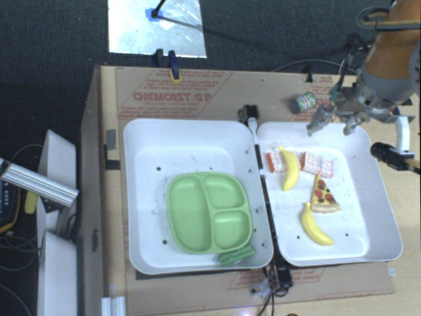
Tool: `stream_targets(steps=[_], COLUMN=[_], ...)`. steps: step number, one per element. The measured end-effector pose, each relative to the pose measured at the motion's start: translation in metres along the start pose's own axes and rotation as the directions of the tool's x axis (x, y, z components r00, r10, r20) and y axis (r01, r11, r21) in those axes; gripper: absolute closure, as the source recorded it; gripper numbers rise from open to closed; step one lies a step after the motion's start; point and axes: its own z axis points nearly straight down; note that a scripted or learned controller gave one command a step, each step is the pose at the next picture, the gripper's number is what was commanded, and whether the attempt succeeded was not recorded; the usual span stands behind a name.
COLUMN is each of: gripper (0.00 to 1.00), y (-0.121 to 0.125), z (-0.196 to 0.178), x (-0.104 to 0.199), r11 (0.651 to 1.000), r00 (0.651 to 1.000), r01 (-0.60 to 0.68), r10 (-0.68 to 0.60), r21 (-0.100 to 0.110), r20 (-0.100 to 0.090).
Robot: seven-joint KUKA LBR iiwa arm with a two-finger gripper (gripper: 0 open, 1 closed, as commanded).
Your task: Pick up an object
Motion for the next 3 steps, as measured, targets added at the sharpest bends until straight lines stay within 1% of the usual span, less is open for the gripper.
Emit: stream_targets(steps=[1,2,3], gripper=[0.0,0.0,0.0], y=[-0.015,-0.028,-0.055], z=[0.147,0.151,0.16], x=[0.008,0.015,0.033], r11=[1.0,1.0,1.0], r00=[1.0,1.0,1.0], r01=[-0.003,-0.004,-0.002], r10=[0.003,0.004,0.002], r21=[-0.005,-0.022,0.002], r20=[0.001,0.008,-0.001])
